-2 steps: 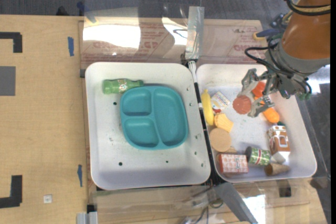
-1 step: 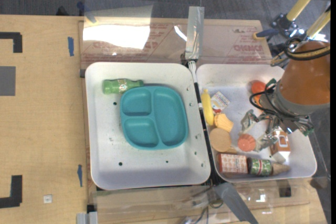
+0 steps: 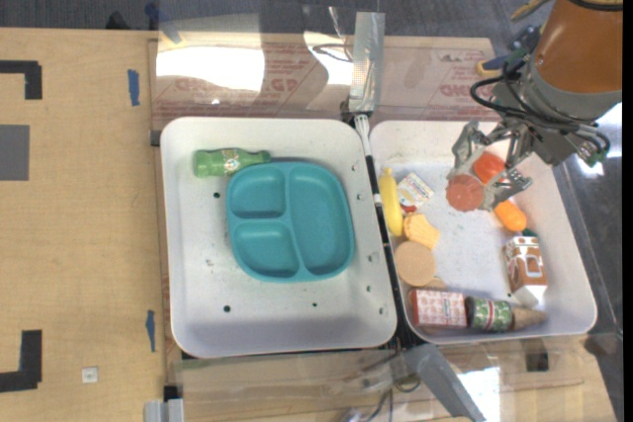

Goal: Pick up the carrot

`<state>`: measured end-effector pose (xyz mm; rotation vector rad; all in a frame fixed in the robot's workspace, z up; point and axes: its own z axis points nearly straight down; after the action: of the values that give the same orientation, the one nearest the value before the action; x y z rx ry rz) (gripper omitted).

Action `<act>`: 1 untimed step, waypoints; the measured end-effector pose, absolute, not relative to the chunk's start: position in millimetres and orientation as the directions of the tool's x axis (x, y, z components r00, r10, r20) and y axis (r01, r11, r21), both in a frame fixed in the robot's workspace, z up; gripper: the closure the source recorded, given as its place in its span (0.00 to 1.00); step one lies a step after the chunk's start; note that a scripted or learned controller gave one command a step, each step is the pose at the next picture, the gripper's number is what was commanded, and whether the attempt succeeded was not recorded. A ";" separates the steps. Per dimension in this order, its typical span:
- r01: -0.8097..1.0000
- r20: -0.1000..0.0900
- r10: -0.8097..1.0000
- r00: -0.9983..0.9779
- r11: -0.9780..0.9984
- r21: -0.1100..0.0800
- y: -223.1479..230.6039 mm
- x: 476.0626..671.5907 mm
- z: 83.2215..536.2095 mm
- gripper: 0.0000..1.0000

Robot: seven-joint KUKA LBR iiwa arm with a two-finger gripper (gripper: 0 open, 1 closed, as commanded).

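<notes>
**Q:** What was on the worktop?

**A:** Two shallow white bins sat side by side. The left bin held a teal divided plate, with a green bottle lying just beyond the plate's far left corner. The right bin was crowded with small items.

**Q:** Where was the carrot?

**A:** The carrot, a short bright orange piece, lay on the floor of the right bin near its right wall. It sat just in front of a white and brown carton and just right of a flat red disc.

**Q:** And the hand?

**A:** The hand hung low over the far part of the right bin, under the arm's orange band. Its two fingers were spread apart. An orange-red piece showed in the gap between them, but it was not clear whether either finger touched it. The carrot lay just in front of the hand, outside the fingers.

**Q:** What else was in that bin?

**A:** A yellow banana lay along the left wall beside a small white packet. A yellow wedge and a round tan disc sat nearer the front. A labelled bottle lay on its side along the front wall.
</notes>
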<state>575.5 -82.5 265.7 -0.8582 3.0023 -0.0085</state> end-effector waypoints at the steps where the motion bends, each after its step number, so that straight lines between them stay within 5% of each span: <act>1: -0.690 0.000 -0.690 -0.723 0.723 0.004 -135.9 540.2 158.9 1.00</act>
<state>540.2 -135.9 158.9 -1.1689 2.9181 0.0056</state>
